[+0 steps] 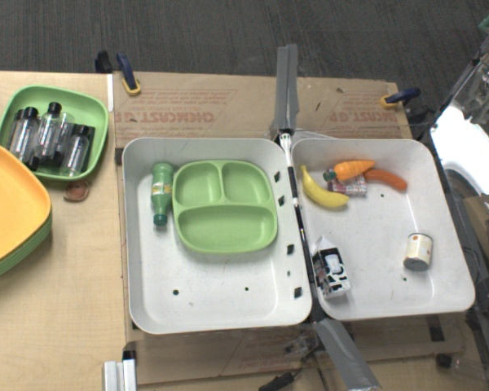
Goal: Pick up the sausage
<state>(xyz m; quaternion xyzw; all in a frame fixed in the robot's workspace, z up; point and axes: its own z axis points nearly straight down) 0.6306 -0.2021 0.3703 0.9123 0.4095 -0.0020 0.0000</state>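
Note:
The sausage is a short orange-red link lying flat in the right bin, near its back wall. Its left end meets an orange carrot. A small silver packet lies just in front of the carrot, and a yellow banana curves to the left of both.
The right bin also holds a small white can on its side and a black-and-white carton at the front left corner. The left bin carries a green divided plate and a green bottle. A green tray of vials sits outside at far left.

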